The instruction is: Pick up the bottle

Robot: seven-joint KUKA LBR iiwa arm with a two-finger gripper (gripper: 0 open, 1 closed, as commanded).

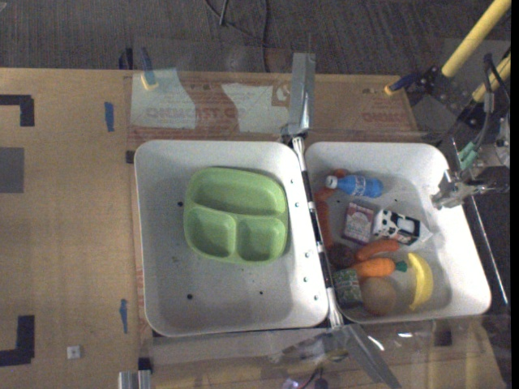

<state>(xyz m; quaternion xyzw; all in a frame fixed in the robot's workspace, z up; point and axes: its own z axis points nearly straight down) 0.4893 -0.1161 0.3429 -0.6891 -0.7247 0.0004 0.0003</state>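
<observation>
Bench (65,241): flat tan board, taking up most of the view, with two white bins sitting side by side on it and touching along a metal divider strip.

Left bin (162,298): shallow, glossy plastic, rounded corners. It's holding a tray (236,215), lime green, smooth plastic, rounded-square with three compartments, lying flat in the far half.

Right bin (462,290): same shape and finish, holding a clutter of small items bunched toward its left and near sides.

Gripper (451,193): metallic, hanging at the right bin's right rim, toward the far end. Too small and blurred, so can't tell whether it's apart or together. Nothing is showing in its grasp and it isn't touching any item I can make out.

Bottle (355,185): lying on its side in the far-left part of the right bin, blue body, white cap pointing left. It's sitting well to the left of the gripper, at about the same depth, with bare bin floor between them.

Smaller stuff:
- banana (420,280), yellow, curved, lying near-right
- potato (379,296), brown, rounded, touching the banana's left side
- two orange carrots (375,267), tapered, lying just beyond the potato
- cow toy (397,226), black and white, sitting mid-bin
- card (358,221), flat, printed, lying just left of the cow toy and near side of the bottle
</observation>
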